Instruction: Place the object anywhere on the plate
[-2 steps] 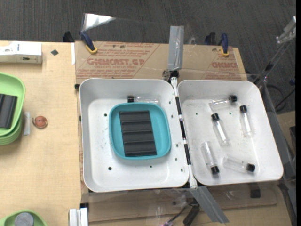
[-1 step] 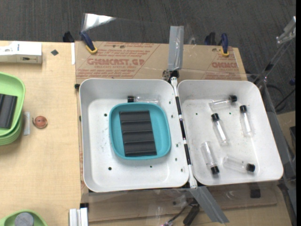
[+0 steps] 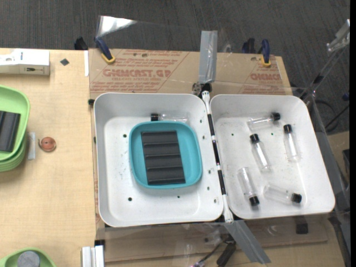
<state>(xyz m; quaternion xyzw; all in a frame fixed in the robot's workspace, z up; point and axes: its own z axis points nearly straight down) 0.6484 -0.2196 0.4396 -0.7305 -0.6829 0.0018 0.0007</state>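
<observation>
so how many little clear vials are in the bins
6. Five lie in the right bin: top, right, middle, lower left, lower right. One lies in the left bin behind the plate.

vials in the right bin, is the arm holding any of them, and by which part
Nothing is held: five vials lie loose in the right bin, a sixth in the left bin beside the teal plate.

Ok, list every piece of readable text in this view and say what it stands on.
"CHEMCAST GP", partly readable, red print on the brown sheet behind the left bin.
More red print at that sheet's right end: cut off, unreadable.
White box, upper left: dark marks, too small to read.
</observation>
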